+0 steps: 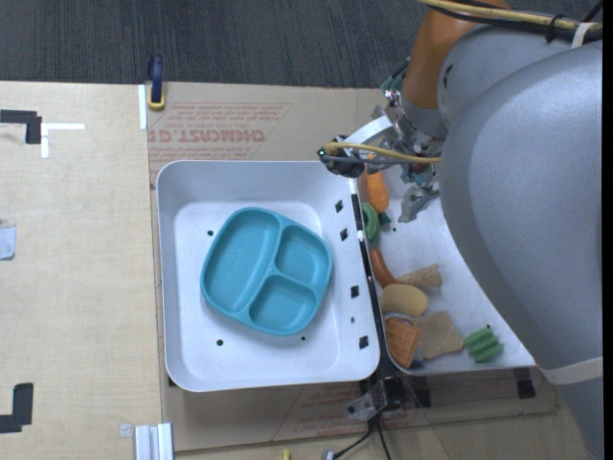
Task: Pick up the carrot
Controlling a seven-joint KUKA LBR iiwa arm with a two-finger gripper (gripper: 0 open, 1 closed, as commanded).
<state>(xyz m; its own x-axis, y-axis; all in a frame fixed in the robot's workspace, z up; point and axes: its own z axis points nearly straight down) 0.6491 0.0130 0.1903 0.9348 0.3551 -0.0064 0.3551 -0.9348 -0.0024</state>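
One orange tapered carrot [377,192] lies at the right-hand white bin's [442,249] eleven o'clock corner, just under the grey two-finger gripper [414,182] (grip state impossible to tell) — best descend straight, centred on it, clear of the bin wall.

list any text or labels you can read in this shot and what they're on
Red printed lettering on the cardboard sheet behind the left bin: seen reversed, too blurred to read for sure.
Fainter red print on the cardboard strip in front of that bin: too small to read.
No readable text on the blue divided plate, the toy food or the arm.
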